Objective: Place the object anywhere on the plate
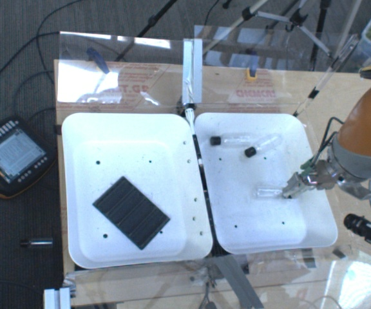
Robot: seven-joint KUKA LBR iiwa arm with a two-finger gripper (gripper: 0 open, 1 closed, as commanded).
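Tool [293,190] sits low over the right bin [314,234], near its right edge, with the tip at the end of a clear plastic tube [269,191] that lies flat on the bin floor. Cannot tell whether the tool is apart or closed on the tube. Two more clear tubes with black caps lie near the far edge of the same bin: one [232,139] toward the far left corner, one [263,145] just right of it, tilted. Dark ribbed rectangular plate [131,212] lies flat in the left bin [82,134], toward its near edge, turned diagonally. Both bins rest side by side on the tabletop [69,89].
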